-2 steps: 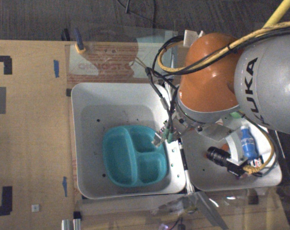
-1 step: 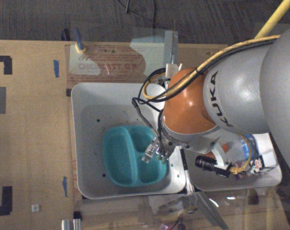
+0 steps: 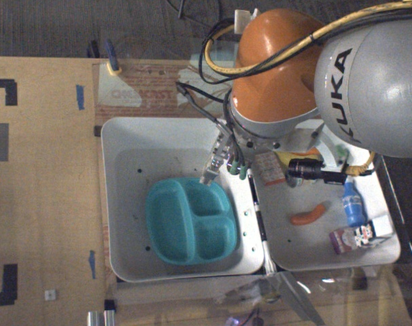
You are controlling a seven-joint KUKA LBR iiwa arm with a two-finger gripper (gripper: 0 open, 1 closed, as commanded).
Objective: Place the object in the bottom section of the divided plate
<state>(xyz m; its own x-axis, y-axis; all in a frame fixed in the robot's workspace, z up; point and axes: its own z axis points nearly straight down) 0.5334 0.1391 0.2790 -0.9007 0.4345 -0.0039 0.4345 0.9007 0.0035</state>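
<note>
While the grey arm (image 3: 369, 80) with its glossy orange band (image 3: 274, 60) reaches over the bins, the gripper (image 3: 218, 165) hangs just above the upper rim of the smooth teal divided plate (image 3: 190, 221) in the left bin (image 3: 124, 155); whether it grips anything cannot be told. An orange sausage-shaped object (image 3: 308, 214) lies in the right bin (image 3: 383, 246), beside a blue bottle (image 3: 353, 208) and a small carton (image 3: 352, 238).

Teal divided plate (image 3: 190, 220), white bins (image 3: 117, 182), orange sausage (image 3: 308, 214), blue bottle (image 3: 353, 206), tan table (image 3: 43, 182) with black marks.
</note>
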